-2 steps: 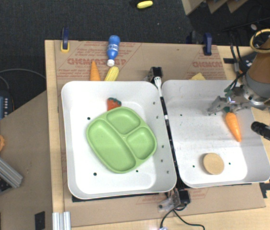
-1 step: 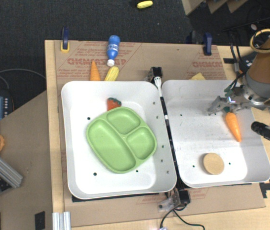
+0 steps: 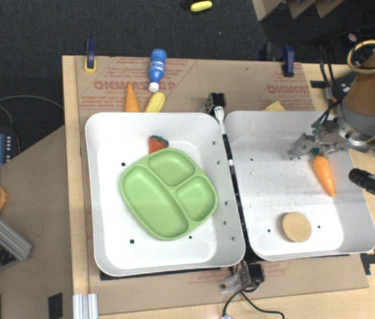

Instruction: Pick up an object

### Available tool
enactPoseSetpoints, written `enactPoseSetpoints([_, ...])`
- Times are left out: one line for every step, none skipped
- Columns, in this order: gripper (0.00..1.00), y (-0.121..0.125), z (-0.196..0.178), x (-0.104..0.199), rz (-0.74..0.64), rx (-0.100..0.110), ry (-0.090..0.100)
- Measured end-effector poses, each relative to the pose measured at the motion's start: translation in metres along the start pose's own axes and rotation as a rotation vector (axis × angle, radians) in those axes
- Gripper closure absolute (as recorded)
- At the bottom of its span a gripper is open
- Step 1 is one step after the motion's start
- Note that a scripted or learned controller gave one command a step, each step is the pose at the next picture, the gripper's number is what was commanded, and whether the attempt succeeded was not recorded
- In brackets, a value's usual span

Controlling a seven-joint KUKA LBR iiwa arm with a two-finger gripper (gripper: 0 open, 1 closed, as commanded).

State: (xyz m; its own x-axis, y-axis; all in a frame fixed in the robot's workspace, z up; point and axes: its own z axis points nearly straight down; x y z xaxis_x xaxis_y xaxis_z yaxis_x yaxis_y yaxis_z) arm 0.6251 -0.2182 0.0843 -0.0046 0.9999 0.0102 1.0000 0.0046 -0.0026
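Arm: the grey KUKA arm with its orange band (image 3: 367, 92) reaches in from the right, over the right-hand shallow white bin (image 3: 267, 178).
Claw: the metal two-finger claw (image 3: 312, 146) sits low near that bin's upper right part, at the top end of an orange plastic carrot (image 3: 324, 173); whether its fingers are apart or together cannot be told, and no object is seen between them.
Right bin: the carrot lies on the bin floor, pointing down and slightly right; a round tan wooden disc (image 3: 296, 227) rests well below it, near the front wall.
Left bin: a green three-compartment plastic plate (image 3: 168, 193) fills the middle of the left-hand white bin (image 3: 104, 178); a small red and green toy piece (image 3: 157, 143) shows just above the plate's upper edge.
Tabletop: behind the left bin, on the cardboard-covered tabletop (image 3: 194, 78), lie a blue and white small bottle (image 3: 156, 69), a second orange carrot (image 3: 131, 100) and a yellow corn-like piece (image 3: 155, 102).
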Motion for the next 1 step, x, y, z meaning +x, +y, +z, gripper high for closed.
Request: enactPoseSetpoints([0.0,0.0,0.0,0.0,0.0,0.0,0.0])
